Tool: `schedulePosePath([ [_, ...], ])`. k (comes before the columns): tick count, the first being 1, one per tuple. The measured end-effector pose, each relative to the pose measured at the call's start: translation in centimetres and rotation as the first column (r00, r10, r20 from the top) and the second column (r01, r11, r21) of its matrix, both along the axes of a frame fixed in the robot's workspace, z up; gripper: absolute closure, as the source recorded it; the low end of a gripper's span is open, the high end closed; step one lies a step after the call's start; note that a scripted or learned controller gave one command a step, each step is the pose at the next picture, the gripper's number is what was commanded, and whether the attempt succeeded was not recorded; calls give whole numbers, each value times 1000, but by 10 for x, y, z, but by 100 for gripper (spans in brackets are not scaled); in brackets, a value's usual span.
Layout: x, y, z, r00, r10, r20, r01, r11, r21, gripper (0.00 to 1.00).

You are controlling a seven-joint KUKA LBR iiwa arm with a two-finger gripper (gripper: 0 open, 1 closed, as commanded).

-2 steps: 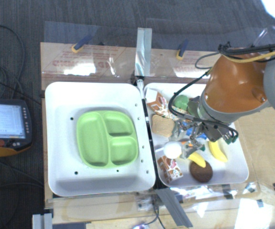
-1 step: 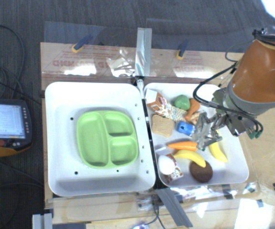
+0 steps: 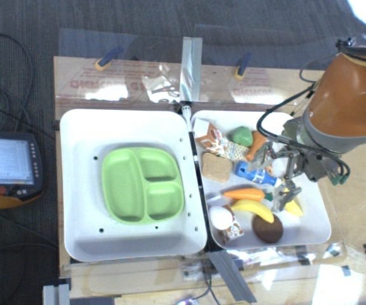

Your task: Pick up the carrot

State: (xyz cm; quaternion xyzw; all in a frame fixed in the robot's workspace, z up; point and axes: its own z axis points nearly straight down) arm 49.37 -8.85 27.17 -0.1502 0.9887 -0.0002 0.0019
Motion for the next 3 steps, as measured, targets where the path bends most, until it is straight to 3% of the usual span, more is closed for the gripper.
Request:
schedulePosePath([
  [1,4,-11,-175,984,-179,-2,179,984,1,0],
  [2,4,-10,-166,984,-178,-3,178,984,-1,100],
  [3,35,77,-84,985,-174,6,174,985,3,100],
])
